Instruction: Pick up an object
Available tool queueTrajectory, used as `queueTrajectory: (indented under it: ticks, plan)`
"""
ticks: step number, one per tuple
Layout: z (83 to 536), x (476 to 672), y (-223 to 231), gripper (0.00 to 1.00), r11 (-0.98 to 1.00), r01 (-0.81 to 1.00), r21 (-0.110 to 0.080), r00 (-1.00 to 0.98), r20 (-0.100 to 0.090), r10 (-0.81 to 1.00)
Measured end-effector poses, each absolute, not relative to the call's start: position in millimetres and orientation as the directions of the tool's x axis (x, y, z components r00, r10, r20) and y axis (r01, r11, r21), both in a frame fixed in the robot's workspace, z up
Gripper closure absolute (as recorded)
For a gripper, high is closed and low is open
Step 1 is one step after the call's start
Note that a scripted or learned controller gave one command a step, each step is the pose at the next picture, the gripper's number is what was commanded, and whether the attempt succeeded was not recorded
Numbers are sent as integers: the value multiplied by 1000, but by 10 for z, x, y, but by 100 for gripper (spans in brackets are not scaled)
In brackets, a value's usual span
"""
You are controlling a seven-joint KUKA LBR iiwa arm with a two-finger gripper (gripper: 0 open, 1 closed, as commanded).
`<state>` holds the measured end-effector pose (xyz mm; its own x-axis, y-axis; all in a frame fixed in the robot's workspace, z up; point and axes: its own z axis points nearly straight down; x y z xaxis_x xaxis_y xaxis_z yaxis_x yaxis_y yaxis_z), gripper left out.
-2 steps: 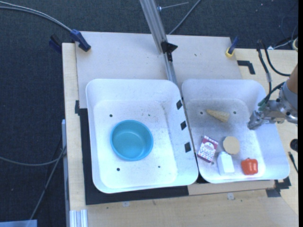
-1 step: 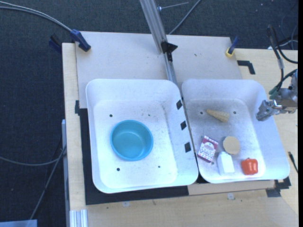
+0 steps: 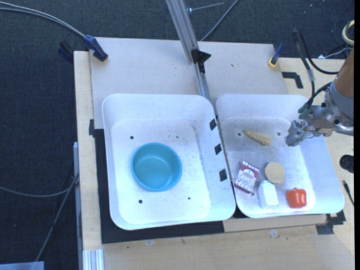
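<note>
plainly, several things could go wrong from here. the gripper [image 3: 295, 135] is seen over the right bin [image 3: 315, 204], just right of the cone [image 3: 257, 136] that lies on the bin floor, and nothing is seen between its fingers; whether they are apart or together cannot be told from this slant. if the cone is taken as the target, it could be pushed aside rather than caught, since its tapered shape would likely roll or slip when touched from one end. nearer the front of the bin than the cone, the packet [image 3: 246, 177], disc [image 3: 275, 172], white block [image 3: 268, 195] and red pepper [image 3: 296, 197] are crowded close together, so a descent there might nudge a neighbour or close on two at once. the blue bowl [image 3: 157, 166], in the left bin [image 3: 115, 207], is well apart from the cone.
</note>
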<state>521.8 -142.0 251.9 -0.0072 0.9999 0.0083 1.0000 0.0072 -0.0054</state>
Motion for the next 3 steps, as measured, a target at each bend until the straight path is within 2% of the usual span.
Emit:
queueTrajectory:
  ticks: [1, 3]
  plan:
    - [2504, 5297, -961, 100, 6, 1000, -8, -6, 7, 1000]
    - [2260, 5303, 164, 100, 6, 1000, -18, -6, 7, 1000]
